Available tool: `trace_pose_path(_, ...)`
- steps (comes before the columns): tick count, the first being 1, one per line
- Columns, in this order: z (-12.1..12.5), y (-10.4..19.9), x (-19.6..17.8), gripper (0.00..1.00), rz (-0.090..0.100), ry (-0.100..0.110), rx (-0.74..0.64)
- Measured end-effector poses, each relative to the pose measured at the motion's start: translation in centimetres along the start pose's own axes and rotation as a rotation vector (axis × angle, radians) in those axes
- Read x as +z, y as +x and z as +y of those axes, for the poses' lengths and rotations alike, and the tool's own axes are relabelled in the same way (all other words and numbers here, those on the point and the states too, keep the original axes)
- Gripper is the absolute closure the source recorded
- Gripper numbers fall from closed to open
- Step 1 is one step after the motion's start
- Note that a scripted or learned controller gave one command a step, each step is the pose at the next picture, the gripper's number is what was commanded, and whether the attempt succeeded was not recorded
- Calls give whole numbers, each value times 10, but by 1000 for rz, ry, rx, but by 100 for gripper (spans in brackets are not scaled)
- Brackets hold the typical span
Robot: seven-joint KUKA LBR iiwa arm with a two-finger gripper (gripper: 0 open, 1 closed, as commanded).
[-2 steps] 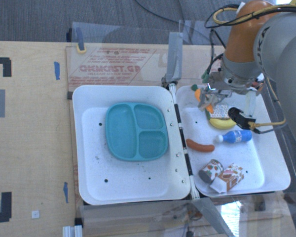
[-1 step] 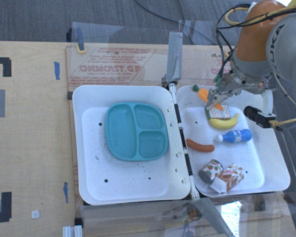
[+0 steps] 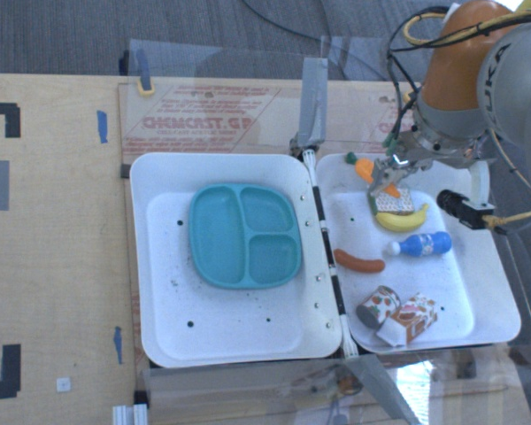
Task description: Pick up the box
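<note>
We see the gripper (image 3: 395, 168) low over the far end of the right bin (image 3: 491, 312), near the carrot (image 3: 365, 168) and just above the banana (image 3: 401, 220). We can't tell how it is set, too small and cluttered. The box (image 3: 409, 319) lies at the near end of that bin, beside a patterned pouch (image 3: 378, 307), well apart from the gripper. We judge the step as approach, not yet at the target. Next move calls for travelling toward the near edge, past the sausage (image 3: 359, 261) and bottle (image 3: 422, 245), then descending on the box.
</note>
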State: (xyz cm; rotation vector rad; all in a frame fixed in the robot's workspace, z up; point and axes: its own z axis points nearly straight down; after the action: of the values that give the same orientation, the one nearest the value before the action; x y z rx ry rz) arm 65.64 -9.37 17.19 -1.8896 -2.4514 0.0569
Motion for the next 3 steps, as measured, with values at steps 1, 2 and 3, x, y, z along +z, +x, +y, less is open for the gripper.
trace_pose_path(1, 0, 1, -1, 100, -3, -1, -14)
trace_pose_path(2, -1, -7, -4, 100, 0, -8, -13)
trace_pose_path(3, 5, 14, -2, 100, -6, -6, -67)
